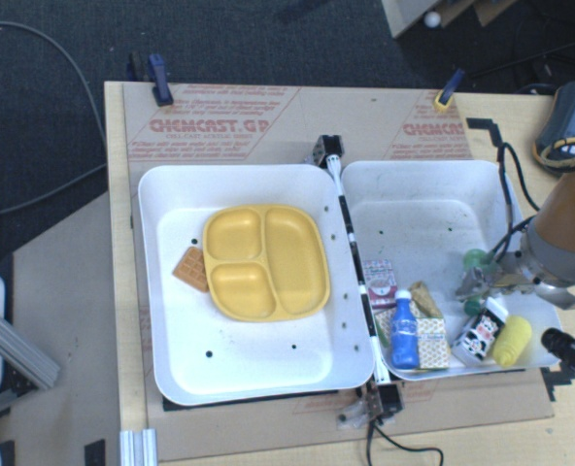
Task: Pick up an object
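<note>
- Right bin [414,187]: a cluster of small objects sits along its near edge and right corner.
- Blue bottle [404,334] with red cap lies near the divider; a small patterned carton [379,281] is just above it, a pale speckled box [433,344] just beside it on the right.
- Black-and-white carton [479,337] touches a yellow lemon-like piece [513,341] in the near right corner.
- Green object [476,258] lies partly hidden near the gripper.
- Gripper [482,284] hangs low over the right bin's right side, above the black-and-white carton; cannot tell how far it is open or whether it has hold of anything.
- Left bin [171,289]: yellow three-compartment plate [266,261] at centre, a brown cracker-like square [190,269] tucked against its left rim.
- Counter [268,115]: board printed with red lettering.
</note>
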Controlling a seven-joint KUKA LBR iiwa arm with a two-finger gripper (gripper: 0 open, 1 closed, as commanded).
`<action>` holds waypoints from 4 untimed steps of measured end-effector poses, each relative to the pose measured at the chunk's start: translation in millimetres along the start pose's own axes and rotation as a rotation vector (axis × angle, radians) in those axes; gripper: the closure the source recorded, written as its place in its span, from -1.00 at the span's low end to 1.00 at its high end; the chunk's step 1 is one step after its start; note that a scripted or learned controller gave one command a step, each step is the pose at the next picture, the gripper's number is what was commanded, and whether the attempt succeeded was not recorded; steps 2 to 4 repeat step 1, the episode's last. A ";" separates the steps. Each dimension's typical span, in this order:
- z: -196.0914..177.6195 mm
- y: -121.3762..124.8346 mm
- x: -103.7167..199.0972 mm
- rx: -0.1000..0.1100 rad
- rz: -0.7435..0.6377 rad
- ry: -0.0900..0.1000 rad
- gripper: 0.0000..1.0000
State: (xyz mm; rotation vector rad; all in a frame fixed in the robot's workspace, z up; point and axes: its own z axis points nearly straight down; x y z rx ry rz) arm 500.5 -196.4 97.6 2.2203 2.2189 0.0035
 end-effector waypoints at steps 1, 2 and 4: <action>-64.3 41.2 99.5 0.002 -0.004 0.002 1.00; -64.3 41.2 99.5 0.002 -0.004 0.002 1.00; -64.3 41.2 99.5 0.002 -0.004 0.002 1.00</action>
